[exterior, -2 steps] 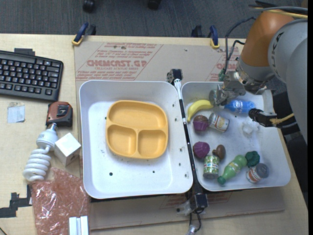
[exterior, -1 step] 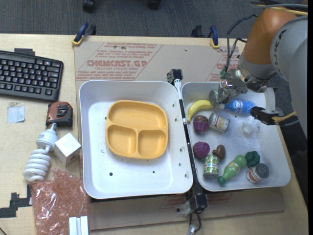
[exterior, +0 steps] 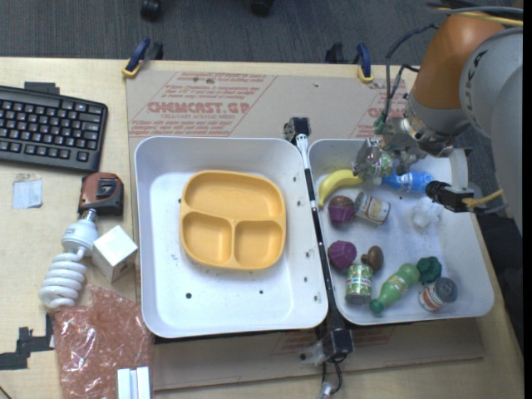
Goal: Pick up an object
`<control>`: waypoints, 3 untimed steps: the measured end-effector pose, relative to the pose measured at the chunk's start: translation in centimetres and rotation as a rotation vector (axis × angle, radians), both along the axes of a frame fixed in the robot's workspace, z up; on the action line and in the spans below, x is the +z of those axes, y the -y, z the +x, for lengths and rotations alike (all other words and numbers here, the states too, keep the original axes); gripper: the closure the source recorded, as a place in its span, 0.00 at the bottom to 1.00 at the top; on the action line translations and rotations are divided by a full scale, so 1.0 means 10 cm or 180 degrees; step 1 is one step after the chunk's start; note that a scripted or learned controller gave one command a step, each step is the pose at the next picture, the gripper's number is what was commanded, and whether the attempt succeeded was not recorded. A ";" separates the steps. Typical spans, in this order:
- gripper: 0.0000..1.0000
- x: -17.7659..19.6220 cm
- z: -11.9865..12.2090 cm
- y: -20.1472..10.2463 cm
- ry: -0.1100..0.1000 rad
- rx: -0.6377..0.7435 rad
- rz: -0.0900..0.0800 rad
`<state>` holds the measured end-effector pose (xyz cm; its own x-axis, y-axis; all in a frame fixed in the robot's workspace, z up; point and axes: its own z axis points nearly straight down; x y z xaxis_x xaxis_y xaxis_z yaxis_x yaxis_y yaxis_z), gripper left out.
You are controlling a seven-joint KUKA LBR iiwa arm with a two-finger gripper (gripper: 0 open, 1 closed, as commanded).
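1. Reaching in from the right, the grey arm (exterior: 486, 65) with its orange band hung over the far part of the right bin (exterior: 465, 306).
2. The gripper (exterior: 376, 161) sat low near that bin's far left corner, just above the yellow banana (exterior: 332, 184); whether it was spread or pressed together could not be told, and nothing could be seen between its tips.
3. A blue bottle (exterior: 411, 180) lay just beside the gripper, toward the arm.
4. Nearer the front of the same bin lay two purple plums (exterior: 342, 211), a small jar (exterior: 374, 209), a green can (exterior: 359, 279), a brown piece (exterior: 373, 258), a green bottle (exterior: 394, 284) and a small tin (exterior: 435, 293).
5. The left bin (exterior: 158, 223) held a yellow divided tray (exterior: 233, 219), lying flat near its middle.
6. On the bench to the left lay a keyboard (exterior: 50, 127), a tape measure (exterior: 101, 193), a spiral light bulb (exterior: 68, 260) and a white cube (exterior: 115, 250).
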<state>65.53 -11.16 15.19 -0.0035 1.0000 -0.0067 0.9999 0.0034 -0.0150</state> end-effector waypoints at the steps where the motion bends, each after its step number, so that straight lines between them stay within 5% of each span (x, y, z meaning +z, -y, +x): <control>1: 0.00 -0.59 -0.68 0.14 0.0050 -0.0015 0.0020; 2: 1.00 -0.48 -0.67 0.15 0.0061 -0.0020 0.0016; 3: 1.00 0.41 -1.31 -0.34 0.0050 -0.0010 0.0021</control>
<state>52.42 -7.75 19.25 -0.0002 1.0000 -0.0003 1.0000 0.0002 0.0008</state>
